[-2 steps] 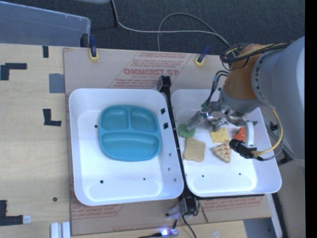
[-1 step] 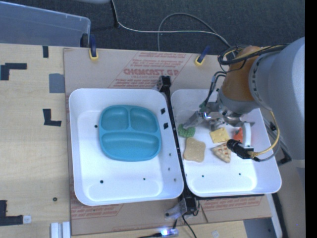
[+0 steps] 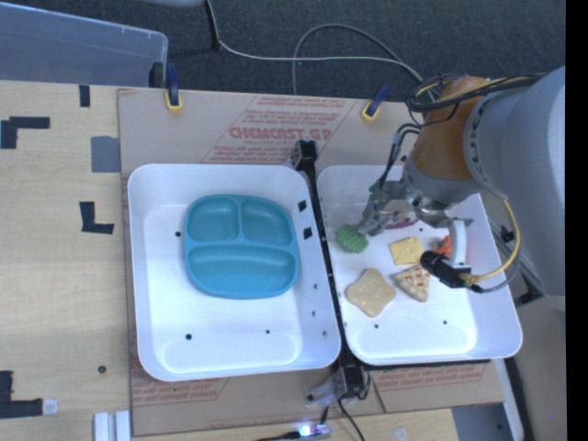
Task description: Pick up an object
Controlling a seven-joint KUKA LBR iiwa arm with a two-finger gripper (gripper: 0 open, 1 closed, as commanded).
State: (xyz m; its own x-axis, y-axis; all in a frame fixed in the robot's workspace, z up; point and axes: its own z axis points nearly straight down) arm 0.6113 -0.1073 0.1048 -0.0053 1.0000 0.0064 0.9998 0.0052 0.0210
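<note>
The end effector (image 3: pixel 375 220) is low in the right bin (image 3: pixel 491 338), just beside a small green piece (image 3: pixel 352 239), which I take as the thing to pick, because it is the nearest to it. This piece lies near the left wall of the right bin, close to the divider between the two bins. It looks like toy food, maybe a broccoli or a lettuce: rounded, bumpy, dull green. I judge it to be light and probably of plastic or soft rubber, so it does not break, but the round shape can roll or slip out when it is pressed off-centre. The best hold is probably across its middle, from above, with some care for the wall just beside it. I cannot tell if the end effector is apart or together, because the dark parts are blurred against the wrist, and nothing is clearly between them. Other pieces lie near in the same bin: a tan toast (image 3: pixel 369 292) lower down, a yellow cracker (image 3: pixel 405 250), a pizza slice (image 3: pixel 414 283) and something orange-red (image 3: pixel 445 244), partly hidden. They are flat and thin, so I think they are harder to take from the floor of the bin. The left bin (image 3: pixel 156 338) holds a blue divided plate (image 3: pixel 241 246).
</note>
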